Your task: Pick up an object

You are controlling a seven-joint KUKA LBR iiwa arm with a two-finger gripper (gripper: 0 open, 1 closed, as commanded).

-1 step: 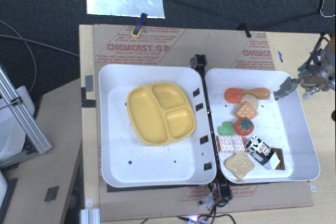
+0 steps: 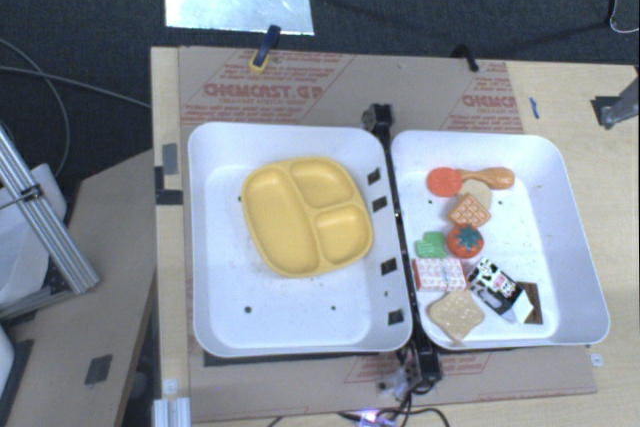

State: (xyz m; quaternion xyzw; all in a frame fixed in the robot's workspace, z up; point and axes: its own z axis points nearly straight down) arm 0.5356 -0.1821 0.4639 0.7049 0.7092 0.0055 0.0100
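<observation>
the light, stiff toy waffle [image 2: 469,211] looks easiest taken by its edges; the pincer's state i cannot tell.

Tray [image 2: 305,215] in left bin [image 2: 215,245]

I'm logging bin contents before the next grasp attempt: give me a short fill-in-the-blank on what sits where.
1. The yellow divided tray lies in the ____ bin.
2. The yellow divided tray has ____ compartments.
3. The small toy foods, such as the tomato and the waffle, are all in the ____ bin.
4. The toast slice lies near the right bin's ____ edge.

Missing words: left; three; right; front
</observation>
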